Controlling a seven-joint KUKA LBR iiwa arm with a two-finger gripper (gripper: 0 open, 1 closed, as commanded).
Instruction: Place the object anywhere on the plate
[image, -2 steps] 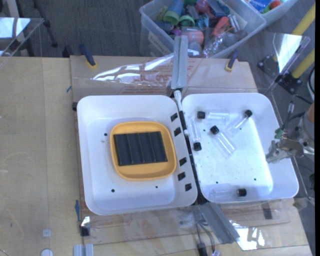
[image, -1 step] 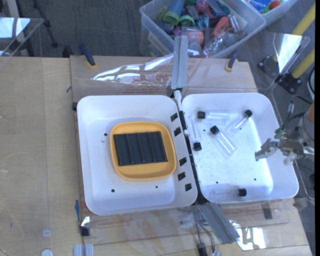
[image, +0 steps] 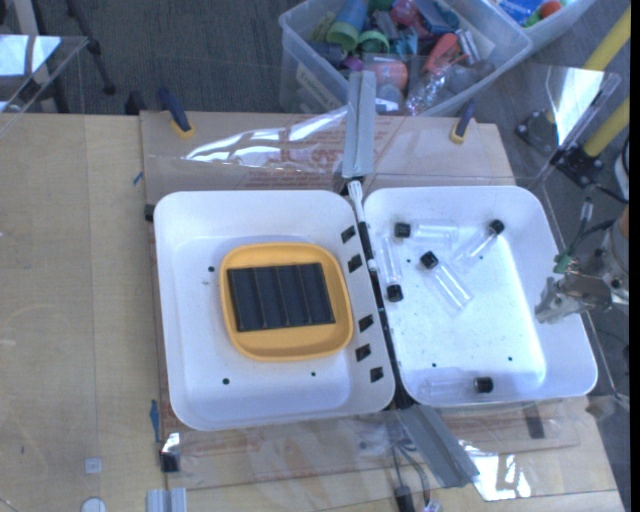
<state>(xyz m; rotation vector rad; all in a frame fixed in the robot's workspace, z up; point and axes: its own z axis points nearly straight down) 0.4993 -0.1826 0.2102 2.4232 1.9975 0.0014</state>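
Two shallow white bins sit side by side at frame centre: the left bin (image: 190, 300) bears the yellow rounded-square plate (image: 287, 343) with a dark ribbed insert, and the right bin (image: 520, 350) holds several clear plastic vials with black caps. The grey gripper (image: 560, 300) is at the right bin's right rim, at mid-right of frame; whether it is parted or closed cannot be told from this view, and nothing shows between its tips. Judgement: the task is at the pick stage, no vial yet taken. Candidates: the clustered vials (image: 450, 265) in the bin's upper middle, partly overlapping, or the lone vial (image: 455, 384) near the lower edge, close against the wall. The cluster has more clear floor around it. The carry leftward must clear the raised divider (image: 372, 300) between the bins.
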